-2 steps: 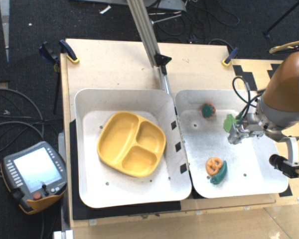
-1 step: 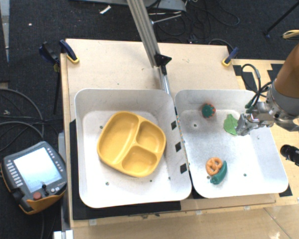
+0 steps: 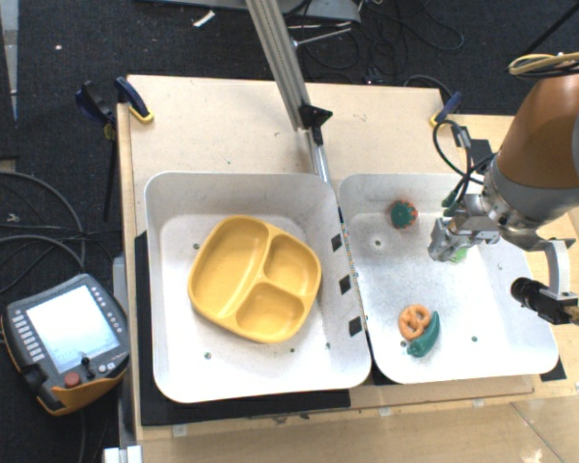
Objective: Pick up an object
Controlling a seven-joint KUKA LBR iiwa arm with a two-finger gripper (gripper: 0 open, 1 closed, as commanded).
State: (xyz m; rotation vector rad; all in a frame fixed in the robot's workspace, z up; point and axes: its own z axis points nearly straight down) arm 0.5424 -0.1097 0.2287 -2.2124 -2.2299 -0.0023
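Toys lie in the right bin (image 3: 521,355): a small teal-and-orange one (image 3: 402,214) near its far edge, an orange-and-teal one (image 3: 418,328) near its front. My gripper (image 3: 449,249) hangs between them, holding nothing. A yellow tray (image 3: 255,278) fills the left bin (image 3: 174,258).

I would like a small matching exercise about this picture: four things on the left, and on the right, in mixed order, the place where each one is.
Things:
1. yellow divided plate
2. small green and orange ball
3. orange and teal toy
4. gripper

Places:
A. right bin, near its front edge
B. left bin, in the middle
C. above the right bin, toward its back right
D. right bin, near its back edge

Pairs: 1-B, 2-D, 3-A, 4-C
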